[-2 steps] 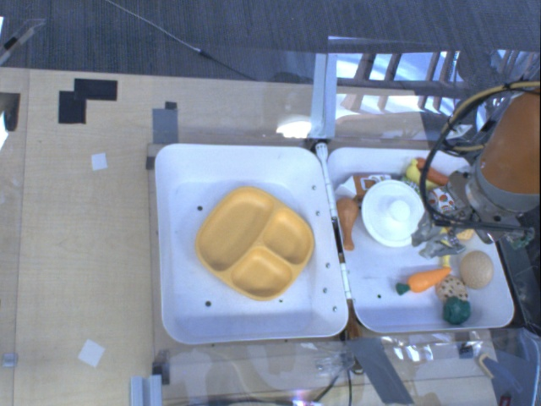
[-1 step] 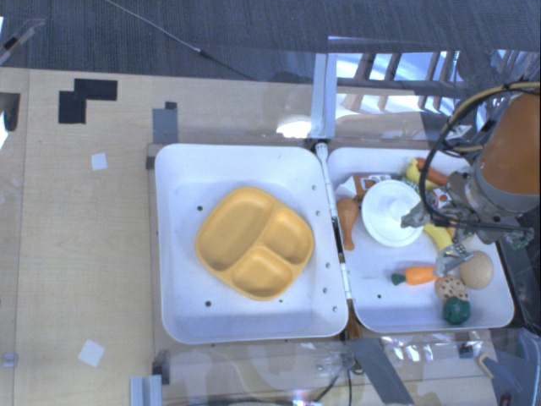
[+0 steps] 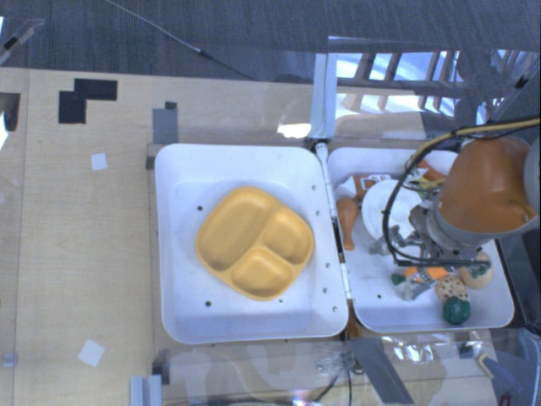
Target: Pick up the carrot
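1. Look in the right bin (image 3: 507,307) for your carrot: an orange piece (image 3: 431,272) shows just under the wrist, near the bin's front, and it is the likeliest carrot; most of it is hidden by the arm, so you cannot be sure of its full shape or which way it points.
2. The gripper (image 3: 416,282) hangs directly over that orange piece; a grey finger part pokes out at its lower left, touching or just beside the orange; you cannot tell whether the jaws are spread or pressed together, nor whether anything sits between them.
3. The arm (image 3: 486,184) comes in from the right edge; its orange band bulks over the middle of the right bin, the wrist points down and toward the front, and black cables loop along its left side.
4. Around the gripper you have: a white plate (image 3: 376,214) to its upper left, partly under the arm; a brown-orange elongated item (image 3: 347,218) against the bin's left wall; a dotted tan piece (image 3: 452,289) and a dark green round thing (image 3: 457,310) just beside the gripper toward the front right corner.
5. The left bin (image 3: 177,311) holds a yellow three-compartment tray (image 3: 255,242), lying flat at its middle, well apart from the gripper.
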Robot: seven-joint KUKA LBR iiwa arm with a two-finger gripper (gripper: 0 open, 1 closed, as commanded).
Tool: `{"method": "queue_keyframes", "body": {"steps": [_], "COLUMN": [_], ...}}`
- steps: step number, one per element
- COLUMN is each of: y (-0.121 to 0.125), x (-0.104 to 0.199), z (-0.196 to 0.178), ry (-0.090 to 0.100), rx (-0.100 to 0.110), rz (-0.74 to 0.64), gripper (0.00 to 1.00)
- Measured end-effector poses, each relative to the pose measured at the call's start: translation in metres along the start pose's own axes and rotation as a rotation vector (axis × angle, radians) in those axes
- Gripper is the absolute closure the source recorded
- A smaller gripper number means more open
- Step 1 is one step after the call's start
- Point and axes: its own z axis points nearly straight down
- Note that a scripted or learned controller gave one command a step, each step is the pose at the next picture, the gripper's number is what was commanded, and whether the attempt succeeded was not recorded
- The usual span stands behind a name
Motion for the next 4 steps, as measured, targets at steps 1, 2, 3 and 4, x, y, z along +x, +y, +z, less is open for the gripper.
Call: {"method": "queue_keyframes", "body": {"steps": [1,2,3,4], "y": [-0.001,-0.042,-0.041,-0.027], "x": [-0.004,-0.018,-0.018,0.020], "z": [-0.013,-0.117,-0.115,0.001], "ry": [-0.008,0.002,0.004,0.002], "rx": [0.006,-0.001,-0.005,-0.002], "rz": [-0.006,-0.405,-0.406,-0.517], "gripper": [1.00,1.00,0.00,0.00]}}
